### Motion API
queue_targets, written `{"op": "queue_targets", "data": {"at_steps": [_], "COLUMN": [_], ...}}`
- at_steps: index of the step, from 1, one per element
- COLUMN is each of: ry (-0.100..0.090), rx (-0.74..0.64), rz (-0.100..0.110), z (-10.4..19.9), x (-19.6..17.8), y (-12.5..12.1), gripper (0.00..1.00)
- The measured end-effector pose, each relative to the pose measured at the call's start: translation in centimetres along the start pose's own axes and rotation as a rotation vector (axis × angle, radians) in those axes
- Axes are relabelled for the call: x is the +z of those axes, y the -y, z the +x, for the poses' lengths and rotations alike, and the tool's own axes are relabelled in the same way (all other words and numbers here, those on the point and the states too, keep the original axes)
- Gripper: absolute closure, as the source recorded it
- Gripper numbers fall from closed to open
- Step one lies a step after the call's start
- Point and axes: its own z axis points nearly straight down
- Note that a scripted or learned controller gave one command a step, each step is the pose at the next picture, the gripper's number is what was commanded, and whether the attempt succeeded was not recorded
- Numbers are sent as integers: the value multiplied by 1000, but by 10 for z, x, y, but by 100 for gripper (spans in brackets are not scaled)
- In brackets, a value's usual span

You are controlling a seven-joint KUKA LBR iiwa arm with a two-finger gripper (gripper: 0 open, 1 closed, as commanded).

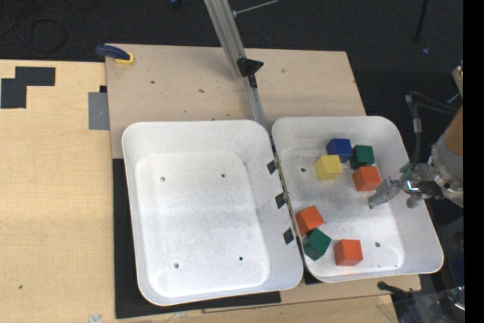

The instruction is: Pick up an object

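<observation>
Nearby, orange block square-on beside gripper

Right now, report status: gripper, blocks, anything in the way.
Gripper low over right bin, holding nothing. Nearest: orange block, just beside it. Green block and blue block crowd behind.

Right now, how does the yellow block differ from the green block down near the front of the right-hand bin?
The yellow block is bright yellow; the green block is dark green. The yellow one sits toward the back of the right bin, touching a blue block; the green one lies at the front by the divider, against an orange block. The yellow one sits square to the bin; the green one is turned at an angle. Both look like small cubes of similar size.
</observation>
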Motion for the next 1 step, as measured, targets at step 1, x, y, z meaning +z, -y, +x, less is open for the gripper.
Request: {"op": "queue_targets", "data": {"at_steps": [1], "ry": [2], "rx": [2], "rz": [-6], "z": [-1], "x": [-3], "y": [-1], "gripper": [0]}}
